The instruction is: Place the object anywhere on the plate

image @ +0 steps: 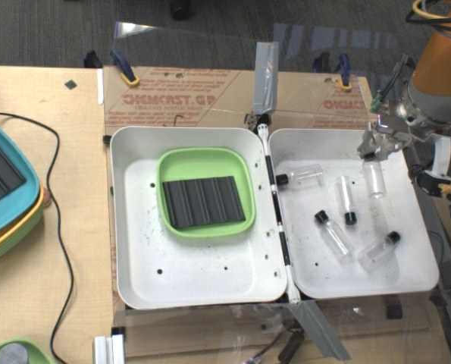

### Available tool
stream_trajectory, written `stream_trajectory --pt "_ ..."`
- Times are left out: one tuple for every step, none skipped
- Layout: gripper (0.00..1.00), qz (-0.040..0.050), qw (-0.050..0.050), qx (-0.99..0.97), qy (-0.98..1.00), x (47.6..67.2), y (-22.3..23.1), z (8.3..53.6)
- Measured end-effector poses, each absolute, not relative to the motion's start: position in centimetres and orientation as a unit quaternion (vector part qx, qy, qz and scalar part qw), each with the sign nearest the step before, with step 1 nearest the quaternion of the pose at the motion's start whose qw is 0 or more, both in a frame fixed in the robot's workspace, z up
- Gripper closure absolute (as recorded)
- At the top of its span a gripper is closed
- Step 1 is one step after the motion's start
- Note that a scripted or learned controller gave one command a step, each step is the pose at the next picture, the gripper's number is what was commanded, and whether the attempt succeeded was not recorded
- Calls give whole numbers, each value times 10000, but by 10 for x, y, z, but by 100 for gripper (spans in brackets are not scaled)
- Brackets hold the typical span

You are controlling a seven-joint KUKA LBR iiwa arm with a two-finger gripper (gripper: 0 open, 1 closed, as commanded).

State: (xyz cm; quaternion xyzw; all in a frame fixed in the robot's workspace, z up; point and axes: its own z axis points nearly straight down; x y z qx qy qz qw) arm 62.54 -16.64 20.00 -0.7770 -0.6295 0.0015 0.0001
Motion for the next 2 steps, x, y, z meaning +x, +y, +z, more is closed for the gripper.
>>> stream_trajectory --pt "0 13 -1 -7771 -6294 625 -166 200" --pt "0 14 -2 -8511 -5250 634 -196 277"
